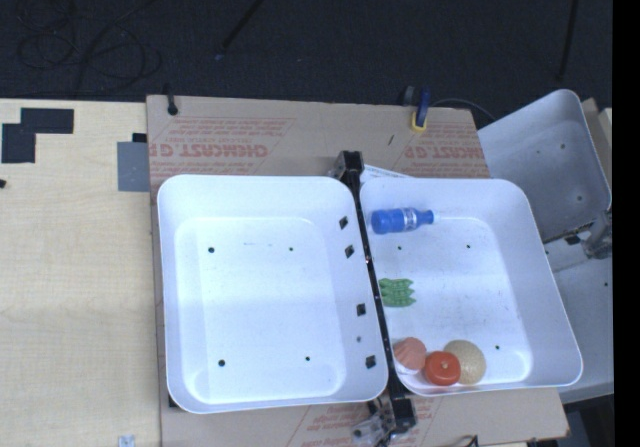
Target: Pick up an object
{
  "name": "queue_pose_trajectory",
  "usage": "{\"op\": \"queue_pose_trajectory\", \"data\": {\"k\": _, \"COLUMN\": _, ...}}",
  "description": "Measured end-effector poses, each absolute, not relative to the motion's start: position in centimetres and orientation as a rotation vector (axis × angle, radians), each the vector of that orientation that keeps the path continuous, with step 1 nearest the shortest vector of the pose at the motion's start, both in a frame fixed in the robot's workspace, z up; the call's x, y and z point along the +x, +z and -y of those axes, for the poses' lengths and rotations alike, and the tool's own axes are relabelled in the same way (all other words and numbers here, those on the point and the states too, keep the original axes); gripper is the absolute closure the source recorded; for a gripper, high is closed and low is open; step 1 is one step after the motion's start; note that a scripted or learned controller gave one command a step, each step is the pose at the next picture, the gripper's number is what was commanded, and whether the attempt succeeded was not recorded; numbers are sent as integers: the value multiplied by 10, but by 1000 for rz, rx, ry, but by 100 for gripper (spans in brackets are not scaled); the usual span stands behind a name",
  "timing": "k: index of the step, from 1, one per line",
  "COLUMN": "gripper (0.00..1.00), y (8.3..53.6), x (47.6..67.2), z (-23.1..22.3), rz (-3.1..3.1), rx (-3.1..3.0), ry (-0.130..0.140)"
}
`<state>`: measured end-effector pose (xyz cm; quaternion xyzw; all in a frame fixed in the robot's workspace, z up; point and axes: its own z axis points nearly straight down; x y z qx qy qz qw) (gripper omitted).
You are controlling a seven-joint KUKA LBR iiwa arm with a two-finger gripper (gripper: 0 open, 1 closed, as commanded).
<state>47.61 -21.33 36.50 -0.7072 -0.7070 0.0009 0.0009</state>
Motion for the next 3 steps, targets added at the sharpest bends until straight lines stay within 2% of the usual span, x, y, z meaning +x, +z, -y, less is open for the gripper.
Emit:
{"op": "queue_pose_trajectory", "data": {"k": 2, "gripper": 100, "y": 339, "x": 476, "z": 213, "rz": 2218, "rx": -2221, "ry": 3}}
{"op": "queue_pose_trajectory", "data": {"k": 3, "gripper": 100, "y": 384, "x": 476, "z": 214, "rz": 2225, "rx": -2222, "ry": -1}}
